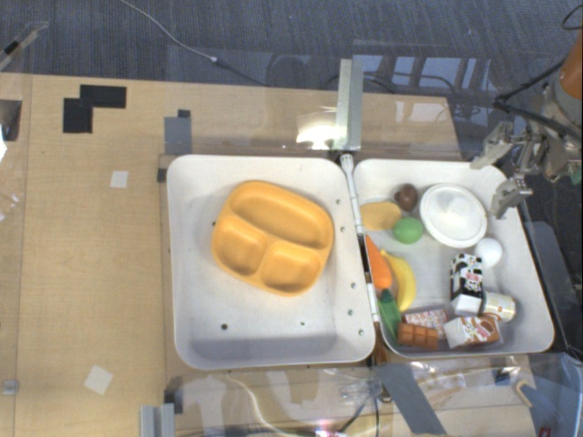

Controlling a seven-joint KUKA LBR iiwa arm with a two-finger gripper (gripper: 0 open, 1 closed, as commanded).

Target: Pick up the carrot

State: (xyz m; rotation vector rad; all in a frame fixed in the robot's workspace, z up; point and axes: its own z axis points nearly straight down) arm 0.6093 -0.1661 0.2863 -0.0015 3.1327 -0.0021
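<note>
We see the carrot (374,262) lying in the right bin (537,335), tight against that bin's left wall, just beside the divider between the two bins. Its long axis runs roughly top to bottom in the view, orange body above and green top pointing down toward the near edge. A banana (404,281) lies touching or nearly touching its right side, and a green ball (408,231) sits just above and to the right.

The tool (516,182) hangs over the far right corner of the same bin, near a white bowl (453,214). From there the carrot lies to the left and toward the near side, well apart, with the bowl between them. We judge the coming move must cross the bin diagonally and close across the carrot's narrow width, with little room at the wall.

The arm (569,98) enters from the right, its wrist bent down toward the bin's edge. We see nothing between the tool's fingers; whether they stand apart or closed we cannot tell.

The left bin (191,335) holds a yellow divided plate (271,237).
</note>
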